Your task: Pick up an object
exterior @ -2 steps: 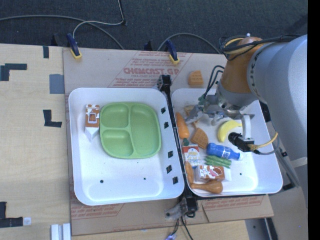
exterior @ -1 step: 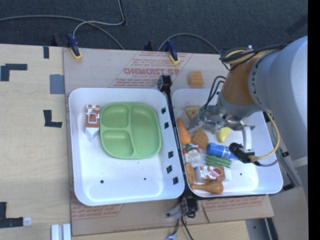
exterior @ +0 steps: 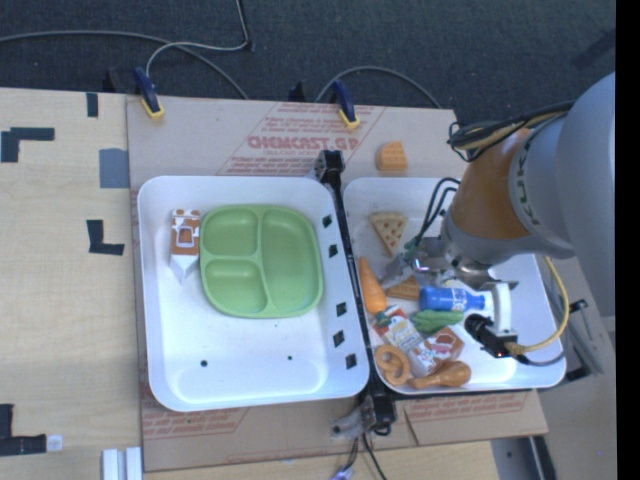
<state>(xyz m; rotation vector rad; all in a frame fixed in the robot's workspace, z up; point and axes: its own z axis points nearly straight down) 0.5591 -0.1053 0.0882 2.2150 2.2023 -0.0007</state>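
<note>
The tool [exterior: 428, 260] hangs low in the right bin [exterior: 520, 376], right of centre in the frame, under the arm's orange band [exterior: 490, 203]; whether its fingers are spread or pressed together cannot be told, since the wrist covers them. The likeliest thing to pick looks to be the blue bottle [exterior: 452, 299], which lies just below and slightly to the right of the tool in the frame, its long axis running left to right; a carrot [exterior: 371, 288] lies just to the tool's lower left, its long axis running up and down the frame with a slight slant, and a pizza slice [exterior: 389, 231] sits just to its upper left. Lower in the same bin the things crowd together: a green piece [exterior: 432, 320], a pretzel [exterior: 391, 364] and a tan roll [exterior: 442, 375], close or touching. The left bin [exterior: 240, 383] holds a green tray [exterior: 262, 260] with a small carton [exterior: 184, 240] beside it. Both bins rest on cardboard [exterior: 300, 138] on the desk [exterior: 60, 268]; an orange block [exterior: 392, 156] lies on the cardboard above the right bin; dark carpet [exterior: 400, 18] fills the top of the frame.
</note>
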